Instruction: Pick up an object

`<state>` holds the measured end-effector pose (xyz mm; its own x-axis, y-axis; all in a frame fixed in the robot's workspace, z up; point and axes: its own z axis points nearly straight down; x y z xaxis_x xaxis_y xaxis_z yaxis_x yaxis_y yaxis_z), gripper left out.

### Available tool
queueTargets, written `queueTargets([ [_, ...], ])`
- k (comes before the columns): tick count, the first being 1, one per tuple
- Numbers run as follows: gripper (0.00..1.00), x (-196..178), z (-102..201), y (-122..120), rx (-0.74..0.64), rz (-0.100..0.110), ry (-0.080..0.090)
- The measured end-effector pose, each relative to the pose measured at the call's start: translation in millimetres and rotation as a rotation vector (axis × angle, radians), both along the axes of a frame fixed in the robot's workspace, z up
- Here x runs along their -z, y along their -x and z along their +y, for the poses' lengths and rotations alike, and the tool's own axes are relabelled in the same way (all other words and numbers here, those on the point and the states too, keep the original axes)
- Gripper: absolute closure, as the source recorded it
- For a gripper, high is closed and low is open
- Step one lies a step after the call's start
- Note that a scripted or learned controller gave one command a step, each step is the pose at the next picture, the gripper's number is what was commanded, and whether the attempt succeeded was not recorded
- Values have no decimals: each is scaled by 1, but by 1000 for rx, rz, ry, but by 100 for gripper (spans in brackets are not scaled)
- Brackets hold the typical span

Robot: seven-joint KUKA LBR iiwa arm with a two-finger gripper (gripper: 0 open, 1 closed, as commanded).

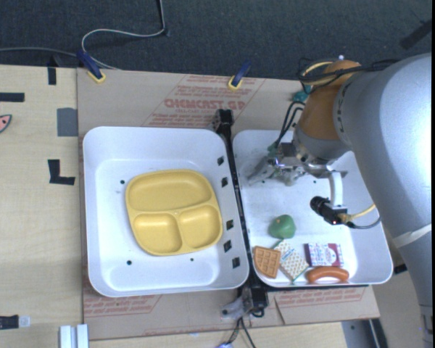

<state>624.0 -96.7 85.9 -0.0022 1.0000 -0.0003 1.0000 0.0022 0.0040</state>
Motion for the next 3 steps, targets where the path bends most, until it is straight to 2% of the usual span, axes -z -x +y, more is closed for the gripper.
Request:
queueTargets([
  [1,0,4,-2,-34,11,60,-6],
  [2,100,-5,-4,-33,8,60,1],
  [3,0,-4,-4,-33,8,61,0],
])
